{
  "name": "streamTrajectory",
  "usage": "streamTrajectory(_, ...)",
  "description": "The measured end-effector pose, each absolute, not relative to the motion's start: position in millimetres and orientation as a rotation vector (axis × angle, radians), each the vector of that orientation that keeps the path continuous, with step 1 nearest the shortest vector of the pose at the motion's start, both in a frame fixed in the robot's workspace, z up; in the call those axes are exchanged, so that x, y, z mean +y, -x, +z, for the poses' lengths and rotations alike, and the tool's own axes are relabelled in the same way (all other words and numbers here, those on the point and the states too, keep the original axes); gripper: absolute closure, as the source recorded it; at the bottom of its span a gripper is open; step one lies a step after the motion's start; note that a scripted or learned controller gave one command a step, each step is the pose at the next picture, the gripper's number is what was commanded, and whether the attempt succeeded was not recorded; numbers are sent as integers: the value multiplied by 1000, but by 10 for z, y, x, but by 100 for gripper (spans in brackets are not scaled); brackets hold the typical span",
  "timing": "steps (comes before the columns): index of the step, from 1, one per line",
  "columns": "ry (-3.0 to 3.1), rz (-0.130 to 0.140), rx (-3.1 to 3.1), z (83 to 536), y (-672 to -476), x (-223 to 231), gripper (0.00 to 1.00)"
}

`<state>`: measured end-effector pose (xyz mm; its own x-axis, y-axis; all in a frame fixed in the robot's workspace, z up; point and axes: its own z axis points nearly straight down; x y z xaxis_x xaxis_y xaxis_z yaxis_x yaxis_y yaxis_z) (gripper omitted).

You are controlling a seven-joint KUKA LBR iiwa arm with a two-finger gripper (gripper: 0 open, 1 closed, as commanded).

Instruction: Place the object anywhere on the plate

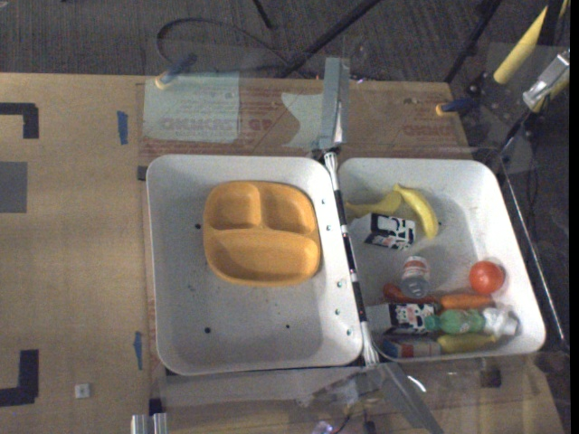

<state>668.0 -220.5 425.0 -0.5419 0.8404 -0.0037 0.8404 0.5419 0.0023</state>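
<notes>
Look toward two o'clock, right at the frame's edge, and you have a pale grey, blocky piece with a lighter face catching the light. At its nine o'clock sits some dark jointed hardware. A yellow bar slants up from there toward twelve o'clock. You cannot tell whether any of this belongs to the arm. It is too small and blurred for you to read markings, screws or cables.

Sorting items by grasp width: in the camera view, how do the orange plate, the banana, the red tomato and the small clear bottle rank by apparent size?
1. orange plate, by far the largest
2. banana
3 and 4. red tomato and small clear bottle look alike in size, so I won't rank them.
</notes>
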Motion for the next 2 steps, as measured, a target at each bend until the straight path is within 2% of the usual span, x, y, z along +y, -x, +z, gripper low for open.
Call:
streamTrajectory(1, -1501, 0, 2755, 4250, -6680, -2205, 0)
streamTrajectory(2, -1495, 0, 2752, 4353, -6693, -2192, 100)
